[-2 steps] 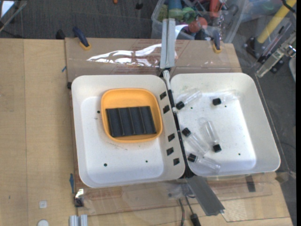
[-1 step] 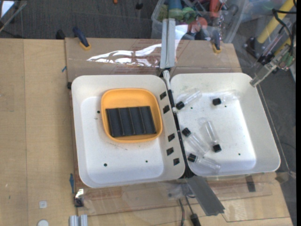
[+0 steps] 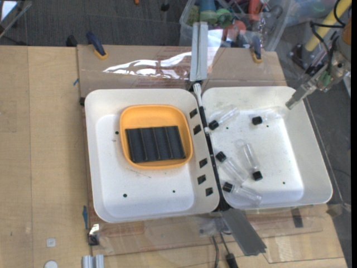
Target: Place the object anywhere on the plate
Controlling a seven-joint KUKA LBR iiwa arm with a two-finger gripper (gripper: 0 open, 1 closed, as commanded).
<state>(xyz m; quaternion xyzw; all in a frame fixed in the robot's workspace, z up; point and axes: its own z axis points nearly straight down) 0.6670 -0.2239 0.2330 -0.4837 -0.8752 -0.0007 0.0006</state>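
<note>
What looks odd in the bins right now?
Nothing looks spilled or broken. The clear tubes with black caps lie scattered at different angles in the right bin. The orange plate in the left bin already carries a black ribbed block. The gripper sits at the right bin's far right corner.

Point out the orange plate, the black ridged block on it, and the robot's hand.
Orange plate (image 3: pixel 129 118), camera view, on its bare upper left rim.
Black ridged block (image 3: pixel 155 144), camera view, on its middle.
Hand (image 3: pixel 294 101), camera view, at its tip.
</note>
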